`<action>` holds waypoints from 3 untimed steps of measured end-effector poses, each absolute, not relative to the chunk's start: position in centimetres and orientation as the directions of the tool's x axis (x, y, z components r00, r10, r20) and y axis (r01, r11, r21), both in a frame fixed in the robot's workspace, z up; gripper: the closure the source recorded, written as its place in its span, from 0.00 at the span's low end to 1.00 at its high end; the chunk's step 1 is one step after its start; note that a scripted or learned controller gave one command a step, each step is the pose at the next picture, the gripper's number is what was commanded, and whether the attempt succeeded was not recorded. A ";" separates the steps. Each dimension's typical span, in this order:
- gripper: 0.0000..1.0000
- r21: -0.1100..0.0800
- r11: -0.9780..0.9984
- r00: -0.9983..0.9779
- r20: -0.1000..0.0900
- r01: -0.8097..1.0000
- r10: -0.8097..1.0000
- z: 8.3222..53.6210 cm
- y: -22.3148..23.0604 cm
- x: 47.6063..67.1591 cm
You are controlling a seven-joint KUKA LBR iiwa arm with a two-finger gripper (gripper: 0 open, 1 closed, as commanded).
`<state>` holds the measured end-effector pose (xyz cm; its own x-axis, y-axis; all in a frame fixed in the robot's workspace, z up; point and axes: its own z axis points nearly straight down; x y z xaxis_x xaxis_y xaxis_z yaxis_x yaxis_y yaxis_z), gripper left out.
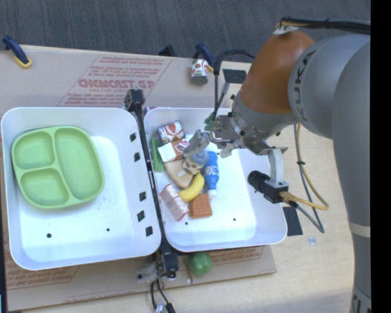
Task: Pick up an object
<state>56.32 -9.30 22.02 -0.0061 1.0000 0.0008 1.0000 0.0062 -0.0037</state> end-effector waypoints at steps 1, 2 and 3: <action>0.00 -0.001 0.006 -0.006 0.000 1.000 1.000 11.2 -10.9 52.1; 1.00 -0.001 0.012 -0.012 -0.002 1.000 1.000 12.2 -10.9 52.2; 1.00 0.000 0.004 -0.004 -0.001 1.000 1.000 18.9 -14.8 48.5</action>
<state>48.51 -14.83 18.88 -0.0040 1.0000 -0.0006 1.0000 0.0040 -0.0003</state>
